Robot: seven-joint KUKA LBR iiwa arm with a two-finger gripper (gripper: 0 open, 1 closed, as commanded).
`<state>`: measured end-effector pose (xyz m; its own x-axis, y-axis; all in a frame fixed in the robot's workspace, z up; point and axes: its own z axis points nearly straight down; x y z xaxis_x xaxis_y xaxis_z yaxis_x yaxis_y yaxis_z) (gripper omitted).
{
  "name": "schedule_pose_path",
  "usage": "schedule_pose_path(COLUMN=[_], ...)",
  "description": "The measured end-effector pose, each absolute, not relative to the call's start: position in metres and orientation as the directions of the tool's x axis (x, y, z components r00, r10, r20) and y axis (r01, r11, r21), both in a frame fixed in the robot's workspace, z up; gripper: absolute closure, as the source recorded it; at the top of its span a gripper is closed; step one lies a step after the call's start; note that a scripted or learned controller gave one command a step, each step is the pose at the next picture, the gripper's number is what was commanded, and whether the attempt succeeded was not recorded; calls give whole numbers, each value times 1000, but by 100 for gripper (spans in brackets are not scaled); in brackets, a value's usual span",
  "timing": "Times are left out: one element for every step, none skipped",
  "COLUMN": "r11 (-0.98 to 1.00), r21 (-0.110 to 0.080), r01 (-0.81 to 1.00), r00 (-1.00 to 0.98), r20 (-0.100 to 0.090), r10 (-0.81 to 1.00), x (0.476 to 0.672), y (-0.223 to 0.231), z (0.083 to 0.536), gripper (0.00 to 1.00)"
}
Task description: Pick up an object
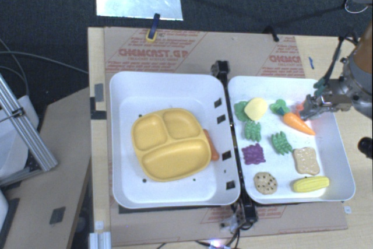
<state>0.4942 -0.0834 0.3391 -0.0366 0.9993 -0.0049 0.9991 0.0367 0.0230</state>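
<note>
Camera view: gripper low over the right bin, nothing lifted.

At the frame's right edge the gripper sits just above the thick end of the carrot; whether it is open or closed cannot be told. The carrot lies on the bin floor near the yellow lemon, so the pick appears not yet made: grasp and lift remain.

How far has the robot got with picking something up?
Nothing looks lifted yet: the toy foods lie in the right bin. The gripper is low at the leafy end of the carrot, seemingly going for it. Whether the fingers grip it is unclear. Grasping and lifting remain.
</note>
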Motion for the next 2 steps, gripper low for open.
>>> schedule_pose_path(r11=[41, 45], r21=[26, 29], r01=[999, 999], r00=[-41, -44], r20=[-6, -7], r10=[999, 999], x=[495, 496], y=[-83, -83], z=[350, 361], gripper=[100, 100])
